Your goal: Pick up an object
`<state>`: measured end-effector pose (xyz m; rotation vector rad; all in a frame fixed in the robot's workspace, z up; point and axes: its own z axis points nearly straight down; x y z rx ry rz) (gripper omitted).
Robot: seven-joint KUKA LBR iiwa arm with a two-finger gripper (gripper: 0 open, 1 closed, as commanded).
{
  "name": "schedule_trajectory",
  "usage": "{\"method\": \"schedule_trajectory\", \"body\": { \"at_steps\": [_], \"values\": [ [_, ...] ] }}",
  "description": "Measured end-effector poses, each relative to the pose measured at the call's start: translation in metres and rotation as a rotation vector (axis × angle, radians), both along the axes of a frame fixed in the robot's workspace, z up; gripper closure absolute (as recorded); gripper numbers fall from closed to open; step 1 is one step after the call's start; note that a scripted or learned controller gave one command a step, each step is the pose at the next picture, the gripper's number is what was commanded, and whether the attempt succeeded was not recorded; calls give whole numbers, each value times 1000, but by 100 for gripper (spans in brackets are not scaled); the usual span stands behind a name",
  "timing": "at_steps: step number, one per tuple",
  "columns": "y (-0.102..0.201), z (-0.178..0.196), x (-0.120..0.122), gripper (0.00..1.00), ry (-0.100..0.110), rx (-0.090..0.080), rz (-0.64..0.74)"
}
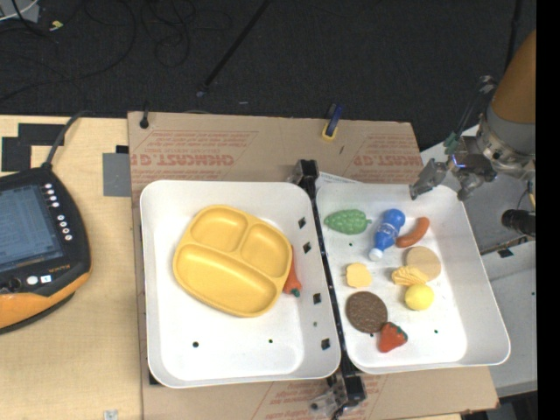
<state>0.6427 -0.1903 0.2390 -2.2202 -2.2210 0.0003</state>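
The pincer (444, 175) hangs spread and grasping nothing over the top right corner of the right bin (486, 322). The toy foods lie below and left of it, the sausage (414, 232) nearest, touching the blue bottle (386, 232). My guess is a descent there could nudge both aside or clip the bin wall.

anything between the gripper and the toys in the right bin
Nothing visible does. The gripper hangs over the right bin's upper right corner, with bare white floor between it and the nearest toy, the sausage.
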Motion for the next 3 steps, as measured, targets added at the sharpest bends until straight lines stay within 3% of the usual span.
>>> {"method": "schedule_trajectory", "body": {
  "at_steps": [1, 2, 3],
  "values": [
    [4, -133, -10, 0, -4, -3, 1],
    [22, -152, 1, 0, 1, 0, 0],
    [-8, -150, 2, 0, -2, -1, 0]
  ]
}}
